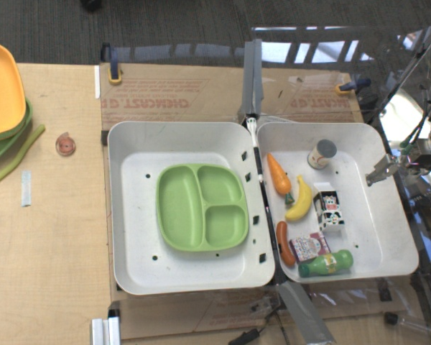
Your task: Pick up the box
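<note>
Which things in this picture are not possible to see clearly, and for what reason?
- Gripper, camera view: lies at the right bin's edge, small against clutter; open or shut cannot be told.
- Box: print too small to read.
- Pink carton: the green bottle appears to cover its lower edge.
- Orange plate: cut off by the left edge.
- Small cup: contents too blurred.

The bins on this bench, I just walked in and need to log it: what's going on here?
Nothing is being handled yet. The gripper hangs over the right bin's right side, holding nothing. The box, black and white, lies in that bin beside a banana, with a carrot, a green bottle and a pink pouch nearby. The left bin holds a green divided plate.
</note>
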Tool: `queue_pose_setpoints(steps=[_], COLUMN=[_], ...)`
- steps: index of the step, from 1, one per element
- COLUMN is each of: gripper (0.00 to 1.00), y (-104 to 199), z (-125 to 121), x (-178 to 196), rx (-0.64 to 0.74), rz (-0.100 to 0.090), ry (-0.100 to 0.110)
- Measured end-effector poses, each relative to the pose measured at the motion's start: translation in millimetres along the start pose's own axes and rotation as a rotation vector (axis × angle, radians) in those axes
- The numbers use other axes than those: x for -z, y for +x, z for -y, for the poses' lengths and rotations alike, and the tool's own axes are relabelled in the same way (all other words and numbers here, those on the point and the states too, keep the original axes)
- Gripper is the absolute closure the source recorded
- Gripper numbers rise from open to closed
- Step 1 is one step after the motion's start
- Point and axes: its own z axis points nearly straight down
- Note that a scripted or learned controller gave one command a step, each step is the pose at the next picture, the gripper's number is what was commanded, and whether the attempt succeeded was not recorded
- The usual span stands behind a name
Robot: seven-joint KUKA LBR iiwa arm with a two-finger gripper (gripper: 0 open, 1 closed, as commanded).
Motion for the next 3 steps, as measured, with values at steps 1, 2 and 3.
queue_pose_setpoints(steps=[1,2,3], gripper=[0.0,0.0,1.0], y=[98.1,122.5,121.5], z=[13.1,58.3,56.5], x=[-94.2,-130.8,-123.9], rx=[0.033,0.095,0.092], rz=[0.0,-0.001,0.0], ry=[0.001,0.001,-0.001])
